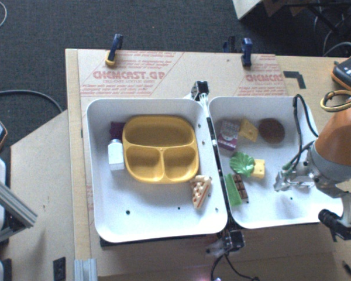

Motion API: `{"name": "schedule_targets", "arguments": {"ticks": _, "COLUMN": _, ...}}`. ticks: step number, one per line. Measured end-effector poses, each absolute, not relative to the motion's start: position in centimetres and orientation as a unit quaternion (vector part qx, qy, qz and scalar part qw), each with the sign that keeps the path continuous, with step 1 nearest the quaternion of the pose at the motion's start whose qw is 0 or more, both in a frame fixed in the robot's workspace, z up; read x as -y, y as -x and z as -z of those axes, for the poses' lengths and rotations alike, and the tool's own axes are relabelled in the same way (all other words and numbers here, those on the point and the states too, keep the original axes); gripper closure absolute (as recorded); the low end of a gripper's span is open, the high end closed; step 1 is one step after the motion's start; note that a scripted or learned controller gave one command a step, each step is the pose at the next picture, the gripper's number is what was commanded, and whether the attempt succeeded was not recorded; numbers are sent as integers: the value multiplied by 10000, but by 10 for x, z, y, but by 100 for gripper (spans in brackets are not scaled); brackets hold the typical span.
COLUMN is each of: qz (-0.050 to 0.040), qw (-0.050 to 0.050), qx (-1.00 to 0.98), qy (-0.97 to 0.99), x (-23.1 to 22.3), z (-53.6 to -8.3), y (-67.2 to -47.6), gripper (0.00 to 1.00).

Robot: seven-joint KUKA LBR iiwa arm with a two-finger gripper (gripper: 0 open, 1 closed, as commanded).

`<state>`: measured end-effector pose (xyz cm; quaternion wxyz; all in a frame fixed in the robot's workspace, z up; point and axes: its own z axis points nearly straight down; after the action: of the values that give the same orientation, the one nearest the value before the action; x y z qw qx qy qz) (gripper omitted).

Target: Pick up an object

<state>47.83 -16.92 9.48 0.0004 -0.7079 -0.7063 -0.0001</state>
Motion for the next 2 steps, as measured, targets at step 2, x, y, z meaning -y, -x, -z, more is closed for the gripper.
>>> {"name": "schedule_targets", "arguments": {"ticks": 2, "qz": 11, "qw": -36, "qx": 7073, "qy": 7069, "x": 177, "z": -202, "y": -479, "gripper": 100}}
